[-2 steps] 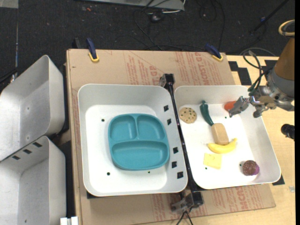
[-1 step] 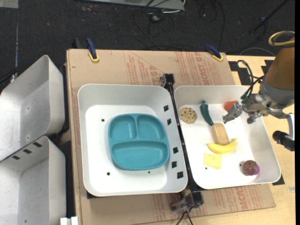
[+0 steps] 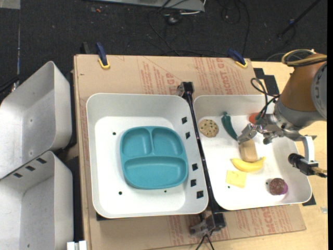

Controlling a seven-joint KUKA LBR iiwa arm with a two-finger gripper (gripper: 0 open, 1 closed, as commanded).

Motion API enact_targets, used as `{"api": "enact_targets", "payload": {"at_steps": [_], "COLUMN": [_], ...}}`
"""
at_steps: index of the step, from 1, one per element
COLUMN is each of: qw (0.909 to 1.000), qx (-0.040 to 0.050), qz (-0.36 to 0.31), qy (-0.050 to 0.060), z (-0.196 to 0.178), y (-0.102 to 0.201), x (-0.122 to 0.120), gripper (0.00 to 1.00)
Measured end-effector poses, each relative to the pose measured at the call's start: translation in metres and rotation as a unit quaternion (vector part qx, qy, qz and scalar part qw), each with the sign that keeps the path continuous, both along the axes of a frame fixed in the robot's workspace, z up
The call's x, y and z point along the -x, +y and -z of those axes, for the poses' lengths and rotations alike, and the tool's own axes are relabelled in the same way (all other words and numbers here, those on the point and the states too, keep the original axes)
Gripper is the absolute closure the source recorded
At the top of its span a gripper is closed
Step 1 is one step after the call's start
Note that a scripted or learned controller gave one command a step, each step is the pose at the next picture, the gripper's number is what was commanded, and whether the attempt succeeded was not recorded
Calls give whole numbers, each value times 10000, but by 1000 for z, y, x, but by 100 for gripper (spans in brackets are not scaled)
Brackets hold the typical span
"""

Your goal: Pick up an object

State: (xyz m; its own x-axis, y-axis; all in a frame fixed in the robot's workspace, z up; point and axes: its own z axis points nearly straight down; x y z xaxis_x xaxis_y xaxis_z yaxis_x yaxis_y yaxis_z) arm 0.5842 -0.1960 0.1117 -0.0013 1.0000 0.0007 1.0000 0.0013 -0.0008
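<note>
The right bin holds a round cookie, a green curved piece, a tan block, a yellow banana, a yellow square slice and a dark purple ball. My gripper hangs over the bin's upper middle, just above the tan block and right of the green piece. It is open, with nothing between its fingers. A small red thing peeks out behind the wrist.
The left bin carries a teal divided plate. A black divider runs between the two bins. The arm comes in over the right bin's far right corner. Two more white bins stand off the bench at left.
</note>
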Motion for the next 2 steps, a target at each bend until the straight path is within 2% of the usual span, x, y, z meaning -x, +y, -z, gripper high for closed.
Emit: {"api": "enact_targets", "payload": {"at_steps": [1,2], "qw": [10000,10000], "qx": [6,8], "qz": [5,5], "qy": [1,-12], "z": [20,9], "y": [1,1], "x": [0,-1], "gripper": [0,100]}}
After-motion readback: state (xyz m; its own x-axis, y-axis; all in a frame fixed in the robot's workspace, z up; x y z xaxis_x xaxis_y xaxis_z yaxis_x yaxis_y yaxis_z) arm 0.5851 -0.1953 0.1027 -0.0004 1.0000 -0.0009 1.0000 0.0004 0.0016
